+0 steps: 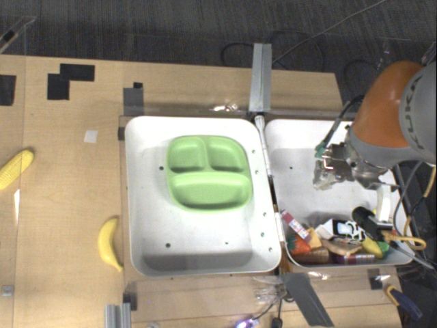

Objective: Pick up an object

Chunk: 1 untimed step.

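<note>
A grey arm [410,115] with an orange band reaches in from the right over the right bin [293,142] on a wooden bench [61,203]. Its gripper [328,173] hangs above the bin's bare white floor, near the middle, well apart from the clutter below it. From this angle I cannot tell whether the gripper is wide or narrow, and nothing can be seen held in it.

The objects to be picked lie in a heap [341,241] along the near edge of the right bin: a jumble of small items in red, brown, yellow, black and white, packed too close to tell apart with certainty. A yellow piece [372,246] lies toward the right of the heap, and a black-and-white one [348,229] sits just above the middle.

In the left bin [136,183], a green divided plate [207,171] lies flat near the centre, with two small compartments at the far side and one wide compartment at the near side. A metal bar [261,80] stands at the far edge where the two bins meet.

Outside the bins, a banana [109,243] lies on the bench just left of the left bin's near corner. A corn cob [15,169] lies at the bench's far left edge. Black tape marks [68,79] show on the bench top beyond the left bin.
</note>
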{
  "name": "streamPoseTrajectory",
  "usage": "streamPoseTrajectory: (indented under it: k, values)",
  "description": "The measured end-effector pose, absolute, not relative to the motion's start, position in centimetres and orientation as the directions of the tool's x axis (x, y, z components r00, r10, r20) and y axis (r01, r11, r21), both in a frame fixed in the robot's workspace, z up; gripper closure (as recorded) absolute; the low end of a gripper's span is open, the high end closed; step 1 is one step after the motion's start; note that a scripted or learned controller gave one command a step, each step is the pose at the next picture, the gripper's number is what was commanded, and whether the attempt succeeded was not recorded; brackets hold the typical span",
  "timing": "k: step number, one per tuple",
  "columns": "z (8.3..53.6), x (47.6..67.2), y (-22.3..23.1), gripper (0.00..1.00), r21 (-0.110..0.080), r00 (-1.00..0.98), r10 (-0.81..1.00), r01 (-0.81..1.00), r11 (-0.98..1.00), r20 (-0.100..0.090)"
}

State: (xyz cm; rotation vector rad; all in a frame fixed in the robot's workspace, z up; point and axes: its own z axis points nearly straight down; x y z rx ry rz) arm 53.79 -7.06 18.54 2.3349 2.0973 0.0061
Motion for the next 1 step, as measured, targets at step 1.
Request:
streamPoseTrajectory:
  k: [1]
  values:
    - [18.51,53.77,-7.07,0.0,0.004,0.107,0.994,0.994,-0.107,0.001]
